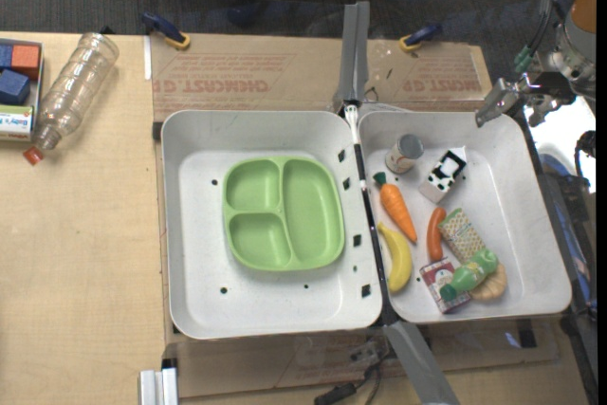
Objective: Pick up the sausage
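Note:
The sausage is a short red-orange link lying nearly upright in the right bin, between the carrot and a patterned packet. My gripper hovers over the bin's far right corner, well up and to the right of the sausage. Its fingers are spread open, with nothing between them.
A banana, a cow-patterned box, a small grey can, a green toy, a red carton and a tan piece crowd the right bin. A green divided plate lies in the left bin. A plastic bottle lies on the bench at left.

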Controlling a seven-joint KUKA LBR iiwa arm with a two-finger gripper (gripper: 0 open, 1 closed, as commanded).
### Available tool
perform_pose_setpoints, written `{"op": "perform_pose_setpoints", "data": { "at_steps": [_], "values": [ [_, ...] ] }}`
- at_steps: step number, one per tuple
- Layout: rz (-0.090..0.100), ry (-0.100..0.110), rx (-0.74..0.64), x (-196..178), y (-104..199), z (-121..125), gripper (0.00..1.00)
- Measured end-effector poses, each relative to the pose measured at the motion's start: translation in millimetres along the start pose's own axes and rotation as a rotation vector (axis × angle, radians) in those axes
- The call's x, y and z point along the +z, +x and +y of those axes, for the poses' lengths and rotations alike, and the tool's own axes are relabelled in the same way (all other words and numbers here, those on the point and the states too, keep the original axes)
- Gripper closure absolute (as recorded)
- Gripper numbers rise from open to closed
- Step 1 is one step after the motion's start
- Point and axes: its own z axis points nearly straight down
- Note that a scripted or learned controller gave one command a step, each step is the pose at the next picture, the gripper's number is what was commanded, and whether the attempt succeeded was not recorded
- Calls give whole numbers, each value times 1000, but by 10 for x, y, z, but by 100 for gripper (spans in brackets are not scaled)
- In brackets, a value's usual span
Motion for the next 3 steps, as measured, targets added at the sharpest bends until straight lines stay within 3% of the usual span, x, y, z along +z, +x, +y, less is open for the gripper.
{"op": "perform_pose_setpoints", "data": {
  "at_steps": [1, 2, 3],
  "values": [
    [-4, -26, 26, 1499, -451, 8, 0],
    [-4, -20, 26, 1427, -458, -6, 100],
    [0, -3, 146, -86, 640, 328, 100]
  ]
}}
